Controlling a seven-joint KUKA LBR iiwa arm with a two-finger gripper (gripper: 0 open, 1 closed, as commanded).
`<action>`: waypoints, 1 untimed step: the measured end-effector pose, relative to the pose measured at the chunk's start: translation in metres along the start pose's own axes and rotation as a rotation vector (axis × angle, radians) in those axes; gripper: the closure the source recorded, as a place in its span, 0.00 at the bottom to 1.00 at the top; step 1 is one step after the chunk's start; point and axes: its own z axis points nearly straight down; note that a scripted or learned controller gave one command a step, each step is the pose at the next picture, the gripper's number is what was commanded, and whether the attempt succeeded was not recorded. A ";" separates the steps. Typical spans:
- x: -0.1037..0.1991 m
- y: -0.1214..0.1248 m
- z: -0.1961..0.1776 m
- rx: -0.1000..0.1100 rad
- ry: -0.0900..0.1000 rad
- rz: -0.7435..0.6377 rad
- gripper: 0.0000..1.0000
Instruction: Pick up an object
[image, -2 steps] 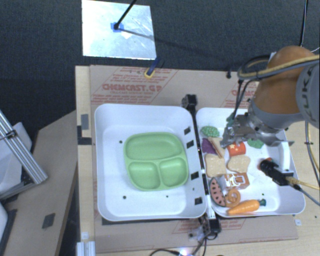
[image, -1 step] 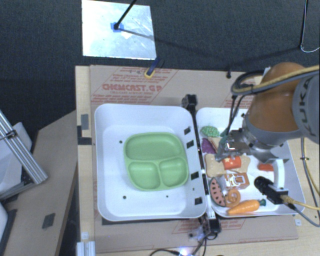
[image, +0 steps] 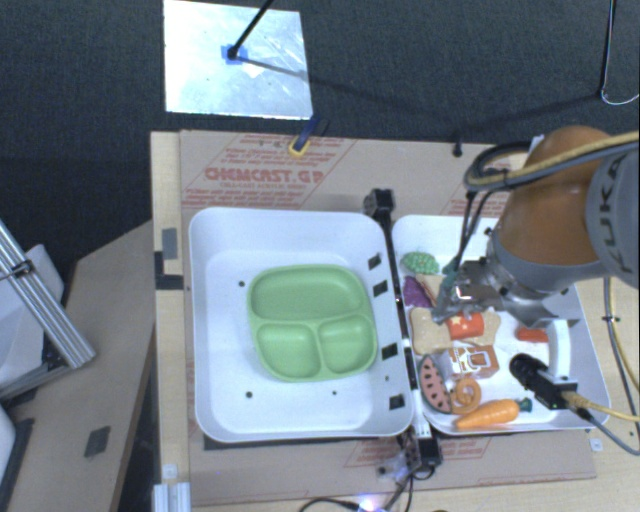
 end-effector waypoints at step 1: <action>0.002 0.013 -0.001 -0.002 -0.001 -0.003 1.00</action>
